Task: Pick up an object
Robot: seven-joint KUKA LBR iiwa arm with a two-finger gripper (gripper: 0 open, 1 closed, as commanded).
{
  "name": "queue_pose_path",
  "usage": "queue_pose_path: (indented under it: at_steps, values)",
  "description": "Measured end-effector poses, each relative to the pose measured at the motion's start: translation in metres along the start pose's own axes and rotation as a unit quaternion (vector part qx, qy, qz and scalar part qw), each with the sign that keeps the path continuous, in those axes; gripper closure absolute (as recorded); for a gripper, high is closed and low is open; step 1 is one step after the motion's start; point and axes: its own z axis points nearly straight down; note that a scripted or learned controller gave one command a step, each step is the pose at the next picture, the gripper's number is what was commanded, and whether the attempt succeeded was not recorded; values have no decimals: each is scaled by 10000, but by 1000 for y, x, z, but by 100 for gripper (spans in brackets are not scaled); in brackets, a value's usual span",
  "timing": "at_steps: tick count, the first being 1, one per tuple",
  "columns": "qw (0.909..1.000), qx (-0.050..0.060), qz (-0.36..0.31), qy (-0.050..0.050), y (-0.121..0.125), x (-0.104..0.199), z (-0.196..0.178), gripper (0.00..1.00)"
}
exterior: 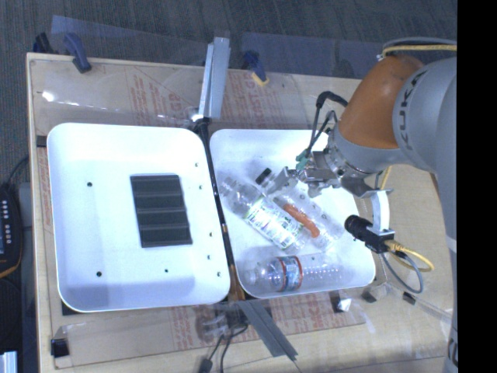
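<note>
Gripper, grasp state indiscernible, over right bin w/ clear bottles; best descends centred on one bottle, avoiding orange item.

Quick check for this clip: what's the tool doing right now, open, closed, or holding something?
Tool: cannot be told; it sits low in the right white bin, above the clear plastic bottles, with nothing seen in its grasp.

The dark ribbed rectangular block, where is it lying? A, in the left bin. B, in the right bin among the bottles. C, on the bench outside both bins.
A: the dark ribbed block lies flat in the left bin; the clear bottles are in the right bin.
</note>
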Motion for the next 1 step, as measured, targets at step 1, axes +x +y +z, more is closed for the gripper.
queue_pose_path:
  at_steps: [1]
  values:
    - [9996, -2, 280, 8, 11, -33, 85, 0]
